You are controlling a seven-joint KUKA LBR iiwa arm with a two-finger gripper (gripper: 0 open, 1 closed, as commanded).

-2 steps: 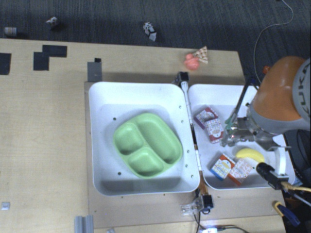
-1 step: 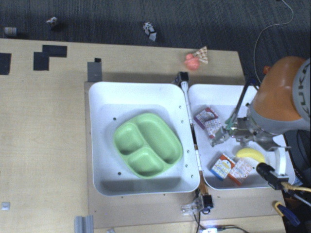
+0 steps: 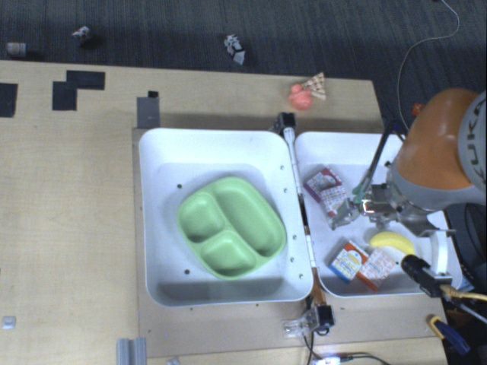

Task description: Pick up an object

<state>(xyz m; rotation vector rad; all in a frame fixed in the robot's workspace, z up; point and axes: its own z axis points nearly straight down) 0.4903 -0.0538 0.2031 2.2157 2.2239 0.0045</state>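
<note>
My gripper (image 3: 351, 208) is down inside the right bin (image 3: 346, 147), near its middle. A red-and-white packet (image 3: 323, 186) lies just up and left of it. Below it, near the bin's front wall, sits a small colourful box (image 3: 347, 262) beside an orange-and-white packet (image 3: 379, 266). A yellow banana-like piece (image 3: 391, 241) lies to the right of the gripper, partly under the wrist. Nothing is visibly held. The grey and orange arm (image 3: 437, 154) covers the right bin's right side.
The left bin (image 3: 163, 158) holds a green divided plate (image 3: 231, 225). A black-tipped stick (image 3: 290, 131) lies along the rim between the bins. On the bench behind the bins rest a pink ball (image 3: 300, 96) and a small cone-shaped toy (image 3: 316, 86).
</note>
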